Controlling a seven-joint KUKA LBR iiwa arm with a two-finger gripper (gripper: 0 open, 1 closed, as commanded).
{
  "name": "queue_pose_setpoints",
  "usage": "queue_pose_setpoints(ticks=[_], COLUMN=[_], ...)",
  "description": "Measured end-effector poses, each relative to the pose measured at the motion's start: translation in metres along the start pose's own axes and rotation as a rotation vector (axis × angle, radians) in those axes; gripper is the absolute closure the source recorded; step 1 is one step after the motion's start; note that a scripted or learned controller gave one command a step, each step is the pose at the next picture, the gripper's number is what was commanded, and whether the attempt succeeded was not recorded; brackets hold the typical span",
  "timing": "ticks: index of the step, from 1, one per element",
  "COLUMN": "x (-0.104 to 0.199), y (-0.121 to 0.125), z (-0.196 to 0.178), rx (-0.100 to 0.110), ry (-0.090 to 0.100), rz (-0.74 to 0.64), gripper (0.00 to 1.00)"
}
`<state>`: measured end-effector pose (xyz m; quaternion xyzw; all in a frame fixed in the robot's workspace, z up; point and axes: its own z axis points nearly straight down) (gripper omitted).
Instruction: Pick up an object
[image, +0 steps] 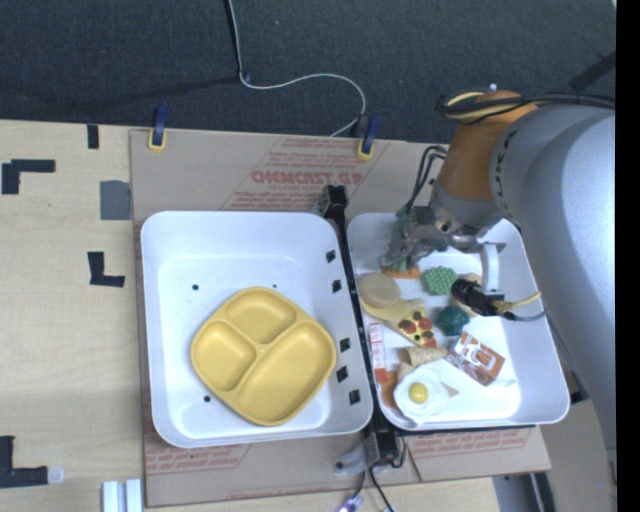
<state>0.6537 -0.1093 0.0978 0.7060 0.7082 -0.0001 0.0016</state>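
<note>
The right bin holds several toy foods. Among them are a tan oval piece, a pizza slice, a green knobbly piece, a dark teal piece, a fried egg and a red-brown packet. My gripper is low in the far left part of this bin, just above a small orange piece. The wrist hides what lies right under it.
The left bin holds a yellow divided plate. A black divider runs between the bins. The grey arm covers the right bin's far right corner. A white cable lies behind the bins.
</note>
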Motion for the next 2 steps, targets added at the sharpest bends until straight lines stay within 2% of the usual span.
queue_pose_setpoints(ticks=[1, 2], x=[0.021, 0.078], y=[-0.055, -0.086], z=[-0.091, -0.128], rx=[0.001, 0.005], ry=[0.004, 0.005], rz=[0.002, -0.003], gripper=[1.0, 1.0])
